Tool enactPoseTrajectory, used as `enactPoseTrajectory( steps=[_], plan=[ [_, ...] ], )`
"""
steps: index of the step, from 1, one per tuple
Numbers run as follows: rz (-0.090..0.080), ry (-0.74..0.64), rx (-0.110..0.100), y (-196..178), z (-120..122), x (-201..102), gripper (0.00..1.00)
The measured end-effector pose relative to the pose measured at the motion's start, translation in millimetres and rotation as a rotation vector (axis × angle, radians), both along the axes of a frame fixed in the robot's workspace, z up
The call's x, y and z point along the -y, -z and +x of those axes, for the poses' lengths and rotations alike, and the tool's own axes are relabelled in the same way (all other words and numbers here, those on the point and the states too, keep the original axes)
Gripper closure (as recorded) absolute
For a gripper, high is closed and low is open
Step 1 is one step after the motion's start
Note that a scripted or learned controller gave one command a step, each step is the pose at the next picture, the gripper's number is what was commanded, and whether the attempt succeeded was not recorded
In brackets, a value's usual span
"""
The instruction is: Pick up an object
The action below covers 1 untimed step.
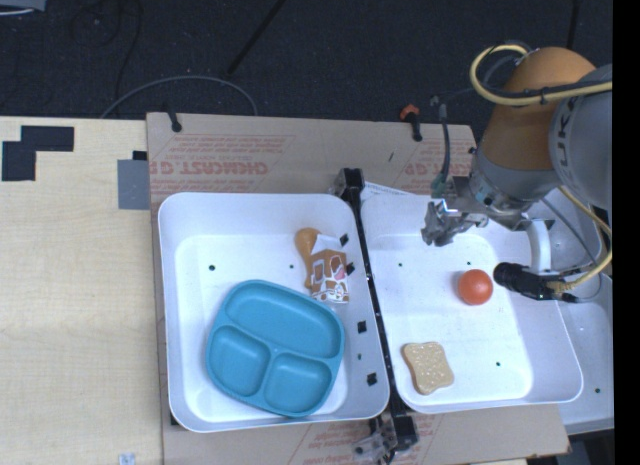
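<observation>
The claw (pixel 440 225) is hovering at the right bin's upper edge, holding nothing (finger gap unreadable); the tomato (pixel 476 286), lower right of it, is needing a centred descent

One plate (pixel 275 347), tomato (pixel 476 287), toast (pixel 428 367), perhaps two snacks (pixel 320 261).

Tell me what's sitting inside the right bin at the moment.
The right bin holds a red tomato-like ball and a toast slice near the front. The gripper hangs over the back, covering a patch of floor beneath it.
</observation>
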<state>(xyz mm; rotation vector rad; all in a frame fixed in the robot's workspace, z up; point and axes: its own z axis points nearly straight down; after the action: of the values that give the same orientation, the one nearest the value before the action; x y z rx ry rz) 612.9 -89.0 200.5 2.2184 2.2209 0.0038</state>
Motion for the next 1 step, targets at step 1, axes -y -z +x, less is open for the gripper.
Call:
enactPoseTrajectory(
  steps=[1],
  plan=[
    [0.0,0.001,-0.003,-28.9,0.4,1.6,1.0]
  ],
)
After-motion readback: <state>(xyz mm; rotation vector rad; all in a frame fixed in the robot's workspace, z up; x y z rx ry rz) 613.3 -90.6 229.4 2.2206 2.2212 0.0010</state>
